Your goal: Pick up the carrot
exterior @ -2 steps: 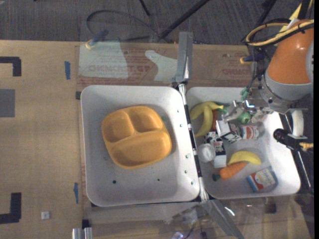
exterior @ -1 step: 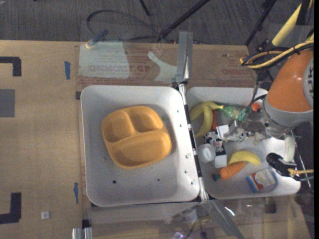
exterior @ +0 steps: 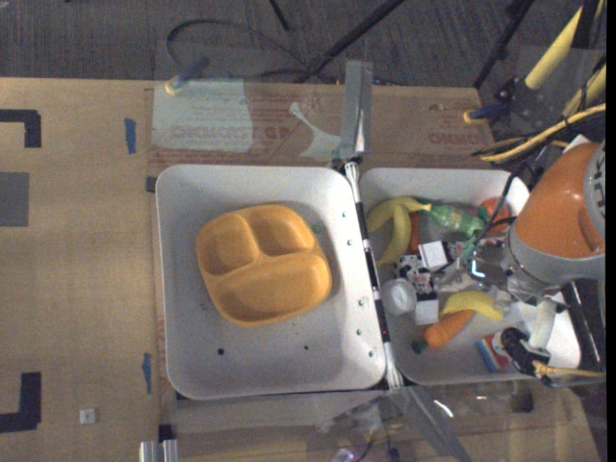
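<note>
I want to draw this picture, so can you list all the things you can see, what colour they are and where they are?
bins: two, white, side by side on the bench
divided plate: one, yellow-orange, middle of the left bin
carrot: one, orange with a green end, near the front of the right bin
bananas: two, yellow, one at the back of the right bin, a smaller one just above the carrot
green bottle: one, back of the right bin
small white things: a few, jumbled in the right bin, too small to name
blue tape: small strips, on the brown bench to the left
arm: one, grey and orange, over the right bin's right side
</note>
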`<state>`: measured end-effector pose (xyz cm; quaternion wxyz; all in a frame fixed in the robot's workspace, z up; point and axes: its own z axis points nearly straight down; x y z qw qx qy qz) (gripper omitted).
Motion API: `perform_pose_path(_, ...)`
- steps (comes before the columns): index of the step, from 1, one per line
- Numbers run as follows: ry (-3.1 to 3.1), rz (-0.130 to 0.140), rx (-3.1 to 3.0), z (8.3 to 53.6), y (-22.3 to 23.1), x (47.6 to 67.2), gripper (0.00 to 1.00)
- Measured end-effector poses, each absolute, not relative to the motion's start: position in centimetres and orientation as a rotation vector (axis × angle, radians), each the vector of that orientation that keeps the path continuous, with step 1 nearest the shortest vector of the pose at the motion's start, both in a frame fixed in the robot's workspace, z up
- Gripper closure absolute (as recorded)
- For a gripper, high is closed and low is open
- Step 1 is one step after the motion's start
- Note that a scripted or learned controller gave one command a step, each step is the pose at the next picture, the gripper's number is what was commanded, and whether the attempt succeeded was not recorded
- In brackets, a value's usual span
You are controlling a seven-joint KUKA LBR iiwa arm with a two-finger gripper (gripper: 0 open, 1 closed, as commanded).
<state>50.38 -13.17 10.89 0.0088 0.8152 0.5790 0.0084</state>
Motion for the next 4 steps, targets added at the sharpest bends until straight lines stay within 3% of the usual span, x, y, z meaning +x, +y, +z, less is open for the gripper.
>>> perform_pose_path(1, 1.62, 0.047, 2.651, 10.6, -12.4, 49.6, 0.0)
perform_pose_path(2, 1.612, 0.055, 2.647, 11.6, -12.4, 49.8, 1.0)
perform_pose_path(3, 1.29, 0.015, 2.861, 8.8, -13.3, 50.9, 1.0)
perform_pose_path(4, 0.32, 0.001, 3.124, 8.6, -13.4, 57.8, 1.0)
